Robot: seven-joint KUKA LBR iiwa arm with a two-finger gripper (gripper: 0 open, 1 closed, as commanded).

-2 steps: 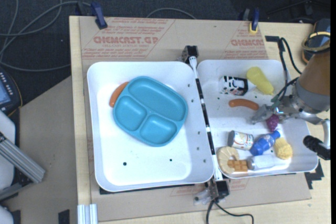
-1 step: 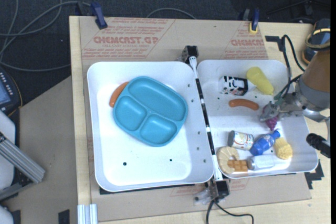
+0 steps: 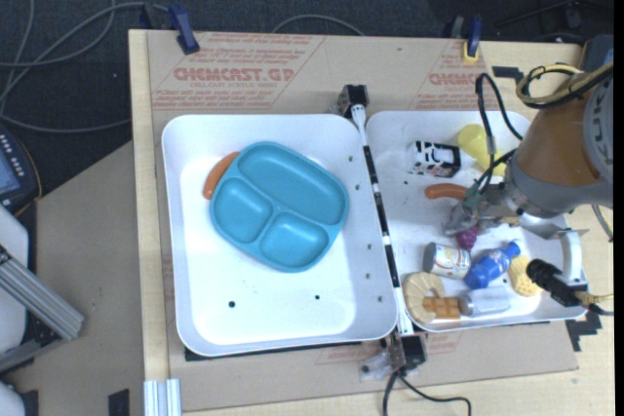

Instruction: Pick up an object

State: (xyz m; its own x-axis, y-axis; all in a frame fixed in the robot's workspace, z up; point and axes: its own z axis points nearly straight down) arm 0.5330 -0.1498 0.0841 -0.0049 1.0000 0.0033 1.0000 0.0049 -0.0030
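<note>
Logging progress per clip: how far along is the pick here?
Done: the arm has reached into the right bin, its tool low among the toys near the purple object. In hand: nothing visibly lifted; the grip cannot be judged. Left: securing and raising an object.

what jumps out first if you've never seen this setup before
The big blue divided plate grabs the eye first, lying tilted in the left bin with an orange thing peeking out from under its upper left edge. Next comes the arm with its orange band, reaching in from the right over the right bin. Its pincer hangs low above a heap of small toys, near a small purple item and a blue bottle.
</note>
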